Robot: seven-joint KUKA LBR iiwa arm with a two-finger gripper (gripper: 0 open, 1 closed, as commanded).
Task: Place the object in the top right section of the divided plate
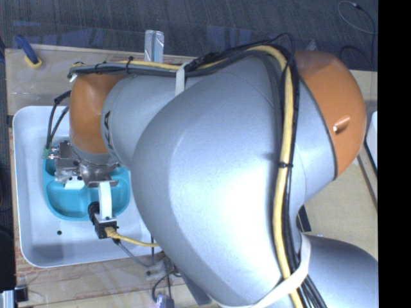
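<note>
Mostly, the arm (pixel 244 172) took up the frame, its grey bulk spreading from the lower right across the centre, with the orange band (pixel 87 117) above the wrist showing at centre left. It reached over the left bin (pixel 26 172), which lay along the left edge of the picture. Inside that bin sat the plate (pixel 61 197), a light blue dish, visible as a curved patch at left centre, below and around the wrist. The gripper (pixel 80 175) hung directly above the plate, so close that its metal body covered most of the dish, including the dividers. Whether its jaws were open or closed could not be told from this slanted view, since the wrist and a white bracket hid them.

The object itself could not be made out with any certainty. A small pale patch lay just beneath the gripper against the blue, but it may have been part of the tool or a gleam on the plate.

As a judgement, the task looked to be near its placing stage, because the tool stood right over the plate. Which section it stood over was unclear. Left to confirm were the release, the correct top right section, and a clean withdrawal.
</note>
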